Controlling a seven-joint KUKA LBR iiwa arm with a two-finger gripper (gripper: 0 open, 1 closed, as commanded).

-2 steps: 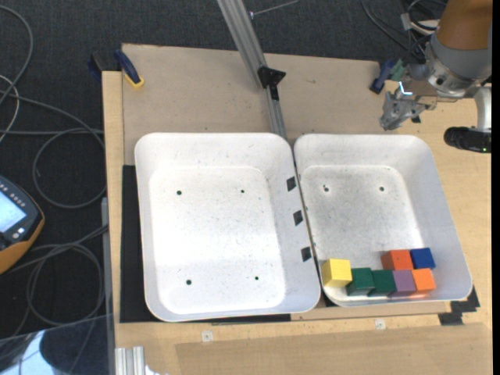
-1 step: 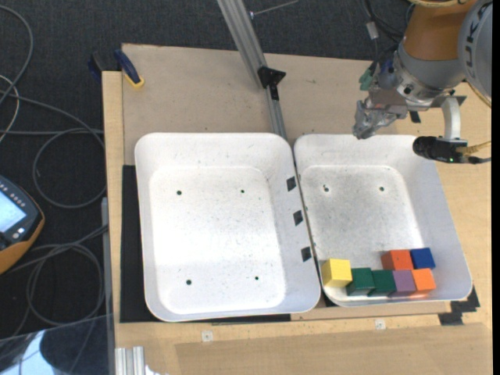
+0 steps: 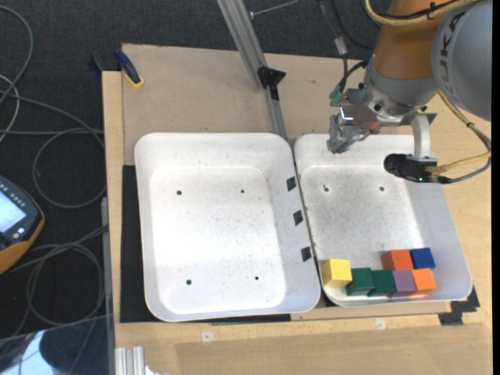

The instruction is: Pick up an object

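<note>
White plastic bins sit side by side on the wooden counter (image 3: 195, 76), seen from the single overhead camera at a slant. The left bin (image 3: 156, 151) has a speckled floor with a few dark dots. The right bin (image 3: 449, 233) carries all the candidate objects, gathered against its near edge: a yellow block (image 3: 337, 270) at the left of the group, two green blocks (image 3: 372, 280) beside it, a purple block (image 3: 404, 281), an orange block (image 3: 423, 279), a red-orange block (image 3: 400, 259) and a blue block (image 3: 422, 257). The blocks touch or nearly touch one another, so a finger would have little room between them; the yellow block, at the open end of the row, looks the easiest to approach.

The grey arm (image 3: 469, 37) with its orange band enters from the right, and the gripper (image 3: 341, 141) hangs over the far rim of the right bin, well apart from the blocks. Nothing is seen between its fingers; whether they stand apart or together cannot be told at this angle. A small black unit with a green light (image 3: 410, 166) sits beside the wrist. By judgement, the pick is not yet begun: the gripper must travel toward the near edge and descend.

An aluminium strut (image 3: 248, 41) crosses the counter diagonally behind the bins.
</note>
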